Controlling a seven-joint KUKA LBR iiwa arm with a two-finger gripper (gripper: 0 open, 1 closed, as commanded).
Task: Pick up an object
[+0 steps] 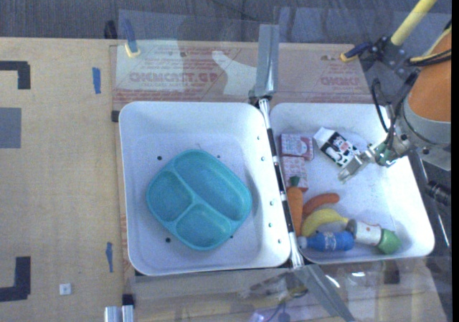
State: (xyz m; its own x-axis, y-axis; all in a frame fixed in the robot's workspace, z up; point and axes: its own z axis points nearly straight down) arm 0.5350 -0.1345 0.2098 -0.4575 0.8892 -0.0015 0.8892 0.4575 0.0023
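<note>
The right bin (401, 191) holds several objects. A black-and-white carton (333, 145) lies near its back, and a pink box (295, 146) sits by the divider. Along the front lie a carrot (295, 202), a red-orange piece (320, 201), a banana (323, 221), a blue bottle (330, 242) and a white bottle with a green cap (376, 236). My gripper (353, 165) hangs over the middle of this bin, just right of the carton. It is open, with nothing between its fingers.
A teal divided plate (199, 199) lies in the left bin (143, 134). A metal divider (267, 69) runs between the bins. The arm's orange band (430, 91) and its cables stand over the right bin's back right corner.
</note>
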